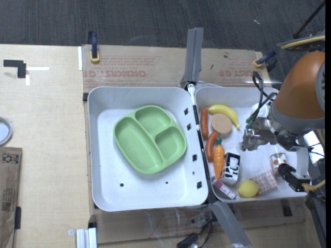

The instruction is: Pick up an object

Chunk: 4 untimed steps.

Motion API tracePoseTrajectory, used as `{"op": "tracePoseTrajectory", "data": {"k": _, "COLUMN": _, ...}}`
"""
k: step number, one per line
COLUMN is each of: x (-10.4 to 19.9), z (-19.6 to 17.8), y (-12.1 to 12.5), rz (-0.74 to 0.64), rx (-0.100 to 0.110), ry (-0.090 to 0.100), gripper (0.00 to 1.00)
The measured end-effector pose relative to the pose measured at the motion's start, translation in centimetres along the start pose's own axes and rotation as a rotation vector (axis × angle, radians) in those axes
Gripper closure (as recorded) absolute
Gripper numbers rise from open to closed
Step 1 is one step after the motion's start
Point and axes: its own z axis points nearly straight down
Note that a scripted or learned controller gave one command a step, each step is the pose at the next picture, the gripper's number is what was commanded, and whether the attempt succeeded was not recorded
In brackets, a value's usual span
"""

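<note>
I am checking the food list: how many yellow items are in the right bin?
2. The banana lies near the bin's far wall, beside a tan disc. The lemon lies at the near wall, beside a packet. The arm may hide others.

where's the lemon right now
The lemon lies in the right bin, near its front edge, beside a crumpled snack packet and just right of the black-and-white carton.

yellow banana (224, 112) curved near right bin's far side, orange carrot (219, 160) lengthwise, yellow lemon (249, 188) at near edge
</note>
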Motion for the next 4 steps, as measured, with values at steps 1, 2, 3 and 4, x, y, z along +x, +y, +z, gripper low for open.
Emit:
{"op": "tracePoseTrajectory", "data": {"k": 1, "x": -1.5, "z": 8.4, "y": 4.9, "rz": -0.181, "rx": 0.0, "ry": 0.001, "gripper": 0.0}}
{"op": "tracePoseTrajectory", "data": {"k": 2, "x": -2.5, "z": 9.9, "y": 10.7, "rz": -0.045, "rx": -0.001, "ry": -0.001, "gripper": 0.0}}
{"op": "tracePoseTrajectory", "data": {"k": 3, "x": -0.3, "z": 10.0, "y": 15.6, "rz": -0.084, "rx": 0.003, "ry": -0.001, "gripper": 0.0}}
{"op": "tracePoseTrajectory", "data": {"k": 4, "x": -4.8, "z": 9.9, "y": 5.6, "rz": -0.096, "rx": -0.001, "ry": 0.0, "gripper": 0.0}}
